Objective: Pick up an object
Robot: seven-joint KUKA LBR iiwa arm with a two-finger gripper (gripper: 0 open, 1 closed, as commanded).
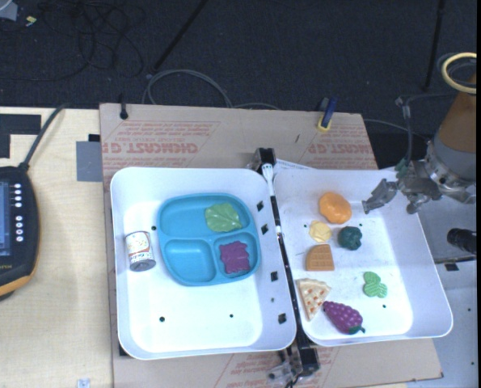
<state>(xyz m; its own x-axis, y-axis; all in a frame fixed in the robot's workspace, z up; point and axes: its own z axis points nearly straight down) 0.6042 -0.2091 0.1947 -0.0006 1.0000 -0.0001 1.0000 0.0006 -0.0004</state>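
The right bin (428, 297) holds several toy foods: an orange fruit (335, 207), a small yellow piece (320, 232), a dark green broccoli (350, 238), a tan bread piece (320, 258), a waffle slice (312, 297), purple grapes (343, 316) and a light green piece (374, 284). My gripper (397, 198) hovers over the bin's upper right part, right of the orange fruit. Its fingers are spread open with nothing between them.
In the left bin (135, 314) sits a blue divided plate (190, 259) with a green leaf (224, 216) and a purple piece (235, 256), and a small can (140, 250) stands beside it. A control pendant (2, 225) lies at the far left.
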